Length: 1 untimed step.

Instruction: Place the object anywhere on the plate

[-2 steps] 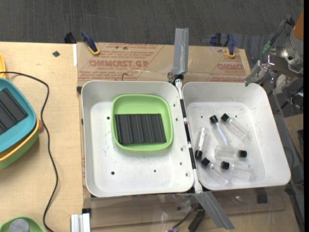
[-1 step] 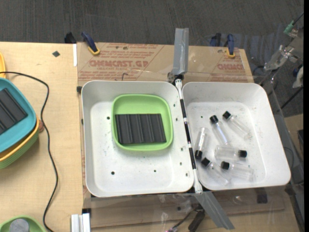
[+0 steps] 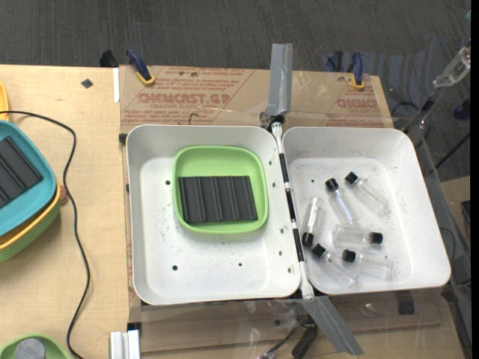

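Clear plastic vials with black caps [image 3: 340,200] lie scattered in the white bin [image 3: 408,230] on my reach side, with the green square plate [image 3: 221,161] beyond. I cannot tell my claw's opening or load — I'd choose a lone vial and grip across its body.

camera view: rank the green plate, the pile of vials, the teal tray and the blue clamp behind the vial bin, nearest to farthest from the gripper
From the gripper at the view's upper right edge:
1. blue clamp, behind the right bin
2. vials, in the right bin
3. green plate, in the left bin
4. teal tray, at the far left edge of the bench
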{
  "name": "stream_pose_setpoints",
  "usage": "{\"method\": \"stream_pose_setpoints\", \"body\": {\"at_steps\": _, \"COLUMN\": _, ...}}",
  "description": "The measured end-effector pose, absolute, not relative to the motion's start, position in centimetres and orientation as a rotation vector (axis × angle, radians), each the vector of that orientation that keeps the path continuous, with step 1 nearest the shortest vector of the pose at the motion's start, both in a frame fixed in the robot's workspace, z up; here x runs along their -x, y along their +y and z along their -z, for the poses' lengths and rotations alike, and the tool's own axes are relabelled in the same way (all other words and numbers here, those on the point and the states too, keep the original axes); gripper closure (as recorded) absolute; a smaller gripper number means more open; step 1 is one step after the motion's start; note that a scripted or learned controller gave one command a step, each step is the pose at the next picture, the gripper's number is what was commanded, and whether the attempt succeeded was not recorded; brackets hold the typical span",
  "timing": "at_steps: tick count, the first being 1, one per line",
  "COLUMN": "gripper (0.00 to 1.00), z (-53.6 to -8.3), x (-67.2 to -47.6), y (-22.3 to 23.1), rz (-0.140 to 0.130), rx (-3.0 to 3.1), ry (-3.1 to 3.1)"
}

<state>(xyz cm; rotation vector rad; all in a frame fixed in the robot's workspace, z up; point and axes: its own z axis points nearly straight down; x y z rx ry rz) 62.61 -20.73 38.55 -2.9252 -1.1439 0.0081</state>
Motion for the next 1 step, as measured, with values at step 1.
{"method": "stream_pose_setpoints", "body": {"at_steps": 1, "gripper": 0.00, "z": -41.98, "x": -63.57, "y": -21.52, "rz": -0.009, "rx": 3.046, "ry": -0.765}}
